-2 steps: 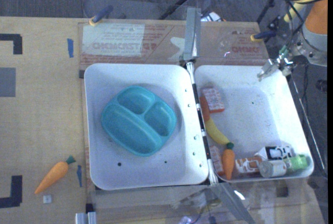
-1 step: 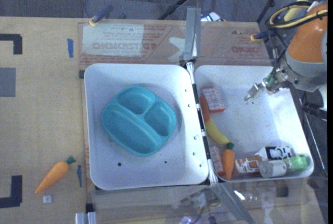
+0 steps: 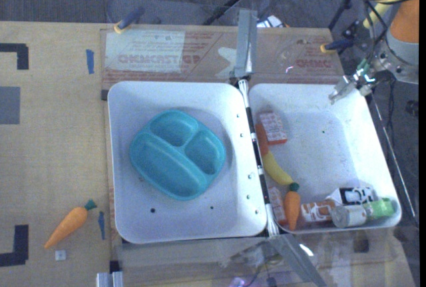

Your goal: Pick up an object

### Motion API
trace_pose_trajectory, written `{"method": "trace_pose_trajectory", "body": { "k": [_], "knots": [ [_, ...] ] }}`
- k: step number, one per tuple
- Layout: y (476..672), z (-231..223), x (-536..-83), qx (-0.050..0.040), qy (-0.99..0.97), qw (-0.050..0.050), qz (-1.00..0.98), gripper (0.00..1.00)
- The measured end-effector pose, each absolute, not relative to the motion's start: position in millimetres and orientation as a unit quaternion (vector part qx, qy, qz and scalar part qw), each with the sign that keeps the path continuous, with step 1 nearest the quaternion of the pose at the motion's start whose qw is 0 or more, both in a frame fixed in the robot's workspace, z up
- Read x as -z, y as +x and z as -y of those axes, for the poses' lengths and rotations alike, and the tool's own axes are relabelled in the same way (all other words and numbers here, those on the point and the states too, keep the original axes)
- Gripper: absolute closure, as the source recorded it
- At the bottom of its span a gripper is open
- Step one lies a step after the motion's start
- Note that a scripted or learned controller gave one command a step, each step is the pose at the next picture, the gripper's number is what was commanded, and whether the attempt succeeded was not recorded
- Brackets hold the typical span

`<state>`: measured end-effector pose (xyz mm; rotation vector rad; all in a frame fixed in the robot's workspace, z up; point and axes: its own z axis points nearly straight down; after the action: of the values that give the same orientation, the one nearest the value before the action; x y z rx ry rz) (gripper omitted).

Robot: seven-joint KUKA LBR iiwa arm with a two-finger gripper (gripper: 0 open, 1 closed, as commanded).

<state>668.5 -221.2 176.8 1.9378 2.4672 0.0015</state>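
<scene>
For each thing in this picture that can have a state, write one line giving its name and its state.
End effector: above the right bin's far right corner, holding nothing.
Blue divided plate: right way up in the left bin, compartments bare.
Banana: lying flat by the right bin's left wall.
Bottle: on its side.
Carrot on the bench: lying outside the bins.

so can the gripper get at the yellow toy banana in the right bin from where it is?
Probably yes. The gripper hangs over the right bin's far corner; the yellow toy banana lies uncovered by the left wall, though that wall and the orange toy carrot crowd it.
</scene>
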Motion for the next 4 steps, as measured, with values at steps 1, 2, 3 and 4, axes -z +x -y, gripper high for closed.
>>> {"method": "trace_pose_trajectory", "body": {
  "k": [1,2,3,4],
  "knots": [
    [619.7,187,-115,-0.0005,0.607,0.001,-0.794,0.0],
    [598.6,224,-163,-0.0006,0.581,0.003,-0.814,0.0],
    [549.9,185,-115,-0.0005,0.576,0.001,-0.818,0.0],
    [491.7,224,-183,-0.0004,0.504,0.001,-0.864,0.0]
  ]
}}
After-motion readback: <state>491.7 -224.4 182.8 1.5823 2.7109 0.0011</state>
